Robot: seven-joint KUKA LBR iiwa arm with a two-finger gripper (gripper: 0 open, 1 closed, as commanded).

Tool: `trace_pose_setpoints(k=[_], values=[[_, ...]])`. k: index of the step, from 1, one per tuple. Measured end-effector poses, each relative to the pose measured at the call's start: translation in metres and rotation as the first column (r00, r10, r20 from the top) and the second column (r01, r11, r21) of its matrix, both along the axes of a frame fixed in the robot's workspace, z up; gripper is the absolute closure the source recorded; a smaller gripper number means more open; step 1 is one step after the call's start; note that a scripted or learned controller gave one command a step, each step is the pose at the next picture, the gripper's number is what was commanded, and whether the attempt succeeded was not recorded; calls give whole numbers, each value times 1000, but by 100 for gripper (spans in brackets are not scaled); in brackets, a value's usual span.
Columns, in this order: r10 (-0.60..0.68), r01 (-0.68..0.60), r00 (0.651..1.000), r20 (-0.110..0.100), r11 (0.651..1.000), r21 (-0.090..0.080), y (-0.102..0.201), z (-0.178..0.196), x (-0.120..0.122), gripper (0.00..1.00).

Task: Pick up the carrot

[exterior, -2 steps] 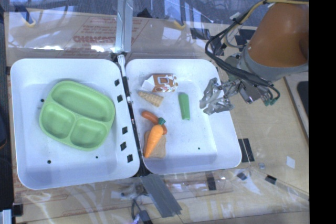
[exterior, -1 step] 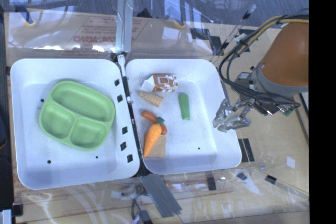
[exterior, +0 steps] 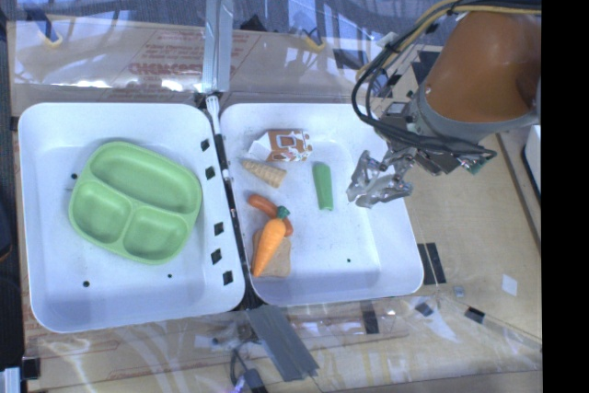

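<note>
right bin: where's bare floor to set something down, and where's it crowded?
Right bin: bare floor along the near edge, right of the carrot, and below the end effector. Crowded at its left: cone, carton, small orange piece and carrot bunch together by the divider, green stick beside them.

A green divided plate (exterior: 135,202) is set in the left bin (exterior: 37,290). A green cylinder (exterior: 323,186), a cone (exterior: 264,171) and a small printed box (exterior: 289,145) are laid in the right bin (exterior: 386,262).

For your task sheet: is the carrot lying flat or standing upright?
Lying flat. The carrot rests lengthwise on the right bin's floor, green top pointing away from the camera.
</note>
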State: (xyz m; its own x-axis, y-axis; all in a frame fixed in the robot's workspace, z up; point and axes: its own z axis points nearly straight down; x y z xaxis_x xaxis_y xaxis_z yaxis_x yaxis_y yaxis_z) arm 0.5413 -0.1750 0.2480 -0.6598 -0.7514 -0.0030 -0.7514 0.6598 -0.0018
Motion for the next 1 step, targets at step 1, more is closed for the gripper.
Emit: trace_pose_setpoints(k=[1], values=[[218,-218,976,-6,976,1,-20,-18,-52,100]])
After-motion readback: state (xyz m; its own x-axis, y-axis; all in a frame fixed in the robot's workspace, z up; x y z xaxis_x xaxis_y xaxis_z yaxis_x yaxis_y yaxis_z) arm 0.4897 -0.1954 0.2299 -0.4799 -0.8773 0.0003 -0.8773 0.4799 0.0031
